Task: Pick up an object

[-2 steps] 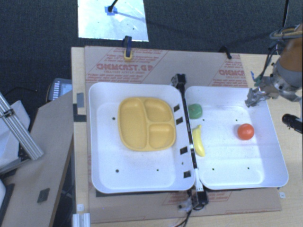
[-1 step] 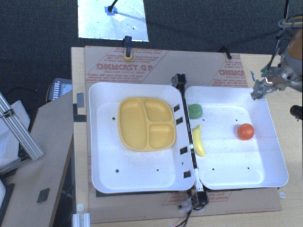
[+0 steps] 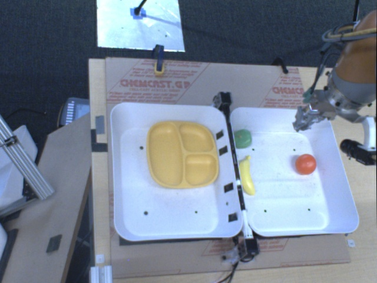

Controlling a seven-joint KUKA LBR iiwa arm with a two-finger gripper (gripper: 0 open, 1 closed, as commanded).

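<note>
**Orange ball nearest, tool not on it yet**

Orange ball (image 3: 305, 164) sits in the right bin (image 3: 283, 217), toward its right side, well apart from the other items. Green ball (image 3: 242, 138) is near the bin's left wall, and a banana (image 3: 247, 177) lies just below it along the divider. Left bin (image 3: 129, 217) carries a yellow tray (image 3: 181, 154) with three compartments, nothing in them.

Tool (image 3: 305, 118) hangs over the upper right part of the right bin, above and apart from the orange ball. Nothing is between its tips; too small and blurred to say whether it is wide or narrow, cannot tell.

Judgement: step in hand is the approach. The orange ball looks like the easiest pick: closest, with bare floor all round it. Centre over it before descending, since a round thing will likely roll off if one tip hits first. Go low enough to close around the widest part. The banana and green ball are worse choices, crowded against the wall and each other.
</note>
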